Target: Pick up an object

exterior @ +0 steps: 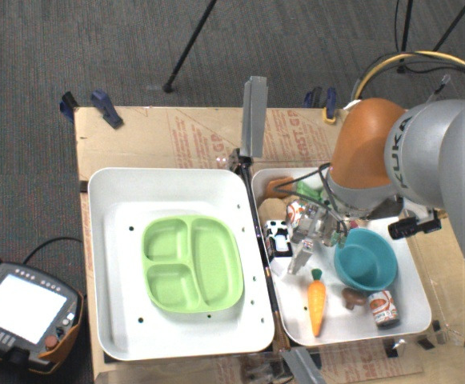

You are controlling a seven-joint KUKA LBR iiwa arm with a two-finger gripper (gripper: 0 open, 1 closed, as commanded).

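Arm down in the right bin, gripper (pixel 310 245) low among the clutter!

The grey arm with its orange band bends in over the right bin (pixel 418 298), wrist tipped downward, and I cannot tell whether the tool is apart or together. Just beside the gripper sits a smooth teal bowl (pixel 366 261); below the gripper lies a tapered orange carrot (pixel 317 306) with a green top. A small can (pixel 384 308) with a red label stands below the bowl. A black-and-white object (pixel 278 236) rests beside the gripper, away from the bowl. Over in the left bin (pixel 112 206), a light green three-compartment tray (pixel 192 263) lies flat, matte plastic with rounded corners.
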